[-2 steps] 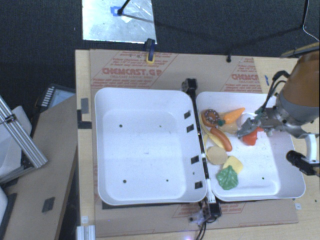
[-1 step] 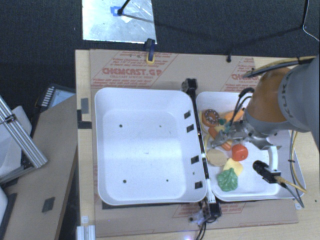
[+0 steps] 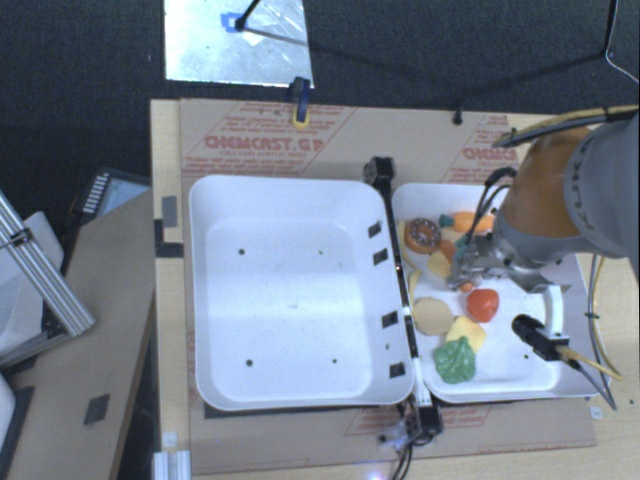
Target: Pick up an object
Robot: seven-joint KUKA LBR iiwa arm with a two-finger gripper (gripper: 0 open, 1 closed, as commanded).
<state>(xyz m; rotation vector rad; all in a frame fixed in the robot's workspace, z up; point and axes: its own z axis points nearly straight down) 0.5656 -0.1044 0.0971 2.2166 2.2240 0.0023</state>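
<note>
Two white bins (image 3: 290,298) sit on a cardboard-covered bench (image 3: 270,140) over dark carpet (image 3: 80,58); the gripper (image 3: 468,268) hangs over the toys, grip unclear.

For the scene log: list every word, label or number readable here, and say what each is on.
"CHEMCAST GP", red print, upside down on the brown sheet behind the left bin.
The same red print recurs at the sheet's right rear, too cut off and blurred to read.
Faint red print on the sheet's front edge: unreadable.
</note>
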